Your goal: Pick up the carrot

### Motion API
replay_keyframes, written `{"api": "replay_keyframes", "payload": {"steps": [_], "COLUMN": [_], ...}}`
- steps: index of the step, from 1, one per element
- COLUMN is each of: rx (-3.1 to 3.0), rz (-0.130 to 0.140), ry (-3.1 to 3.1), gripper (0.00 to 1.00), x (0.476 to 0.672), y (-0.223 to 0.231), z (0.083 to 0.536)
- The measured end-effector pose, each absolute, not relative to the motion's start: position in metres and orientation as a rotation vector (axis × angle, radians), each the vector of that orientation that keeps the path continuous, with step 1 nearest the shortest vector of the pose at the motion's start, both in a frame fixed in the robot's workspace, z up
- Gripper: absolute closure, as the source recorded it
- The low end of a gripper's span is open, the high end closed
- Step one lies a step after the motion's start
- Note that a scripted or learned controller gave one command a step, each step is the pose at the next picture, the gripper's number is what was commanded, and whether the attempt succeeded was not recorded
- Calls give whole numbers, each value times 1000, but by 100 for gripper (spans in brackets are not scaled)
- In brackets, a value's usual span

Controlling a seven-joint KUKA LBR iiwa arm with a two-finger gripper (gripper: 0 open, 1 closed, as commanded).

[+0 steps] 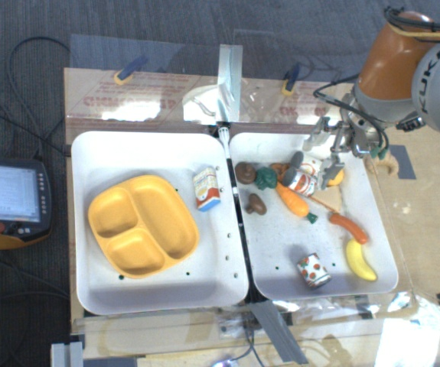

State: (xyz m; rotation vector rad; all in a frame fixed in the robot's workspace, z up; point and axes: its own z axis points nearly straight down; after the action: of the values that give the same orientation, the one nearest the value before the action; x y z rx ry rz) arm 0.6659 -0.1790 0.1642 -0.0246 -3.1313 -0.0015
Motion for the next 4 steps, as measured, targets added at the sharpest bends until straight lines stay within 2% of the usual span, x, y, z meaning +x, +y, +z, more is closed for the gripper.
{"api": "replay_keyframes", "payload": {"steps": [1,2,3,4], "rx": [9,-318,-565,-716], "rz": [7,5,-2,-6], "ry": [-3171,-3154,-3120,-3089], "gripper": [0,0,0,0], "x": [646,609,577,569], "y": [-149,-115,-110,-110], "z": [116,95,95,95]}}
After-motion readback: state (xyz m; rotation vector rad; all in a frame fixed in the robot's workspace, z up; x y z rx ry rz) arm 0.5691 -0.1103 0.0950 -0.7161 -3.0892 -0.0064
